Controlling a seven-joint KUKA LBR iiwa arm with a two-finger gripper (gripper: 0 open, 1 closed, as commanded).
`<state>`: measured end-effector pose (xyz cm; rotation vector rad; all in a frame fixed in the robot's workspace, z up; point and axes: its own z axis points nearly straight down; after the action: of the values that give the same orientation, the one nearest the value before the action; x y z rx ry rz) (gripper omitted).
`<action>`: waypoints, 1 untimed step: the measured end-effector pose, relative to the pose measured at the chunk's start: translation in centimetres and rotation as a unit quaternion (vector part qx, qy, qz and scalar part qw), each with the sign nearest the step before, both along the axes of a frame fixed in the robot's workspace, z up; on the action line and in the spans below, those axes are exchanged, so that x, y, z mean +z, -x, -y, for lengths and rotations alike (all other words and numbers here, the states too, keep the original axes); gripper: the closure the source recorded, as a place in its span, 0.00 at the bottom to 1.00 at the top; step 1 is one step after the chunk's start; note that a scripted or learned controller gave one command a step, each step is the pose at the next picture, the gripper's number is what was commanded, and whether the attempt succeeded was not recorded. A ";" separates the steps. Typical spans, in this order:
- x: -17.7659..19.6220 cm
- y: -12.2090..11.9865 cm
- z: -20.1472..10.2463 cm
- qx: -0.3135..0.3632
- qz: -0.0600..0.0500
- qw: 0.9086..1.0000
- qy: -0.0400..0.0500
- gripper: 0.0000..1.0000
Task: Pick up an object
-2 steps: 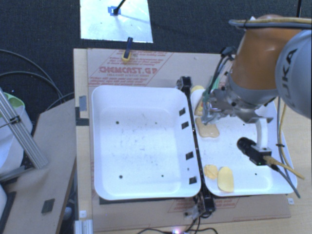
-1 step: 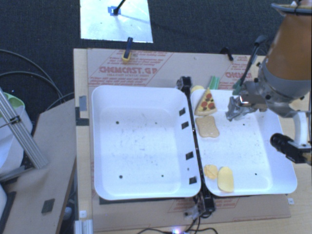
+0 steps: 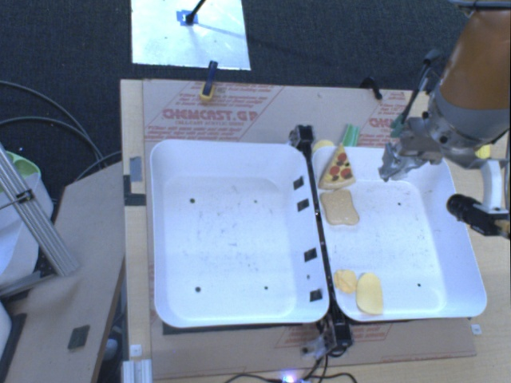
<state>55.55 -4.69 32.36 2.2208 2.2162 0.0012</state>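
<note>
Gripper [image 3: 391, 168] over the far edge of the right bin [image 3: 447, 238], toy foods lying to its left and nearer.

The pizza slice [image 3: 338, 168] leans at the bin's far left corner, just left of the gripper and apart from it, with a green stick [image 3: 348, 133] behind it. The bread slice [image 3: 340, 208] lies just nearer than the pizza. Two yellow pieces [image 3: 359, 288] sit at the near left corner, well apart from the gripper. Nothing shows between the gripper's tips; whether they are wide or narrow I cannot tell. The left bin [image 3: 231, 230] sits alongside.
</note>
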 end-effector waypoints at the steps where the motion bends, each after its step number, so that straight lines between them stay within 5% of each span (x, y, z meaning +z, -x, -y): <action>1: -2.1 4.2 -2.7 0.004 -0.003 1.000 -0.002 1.00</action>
<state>51.32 -1.97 30.27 2.2174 2.2287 -0.0010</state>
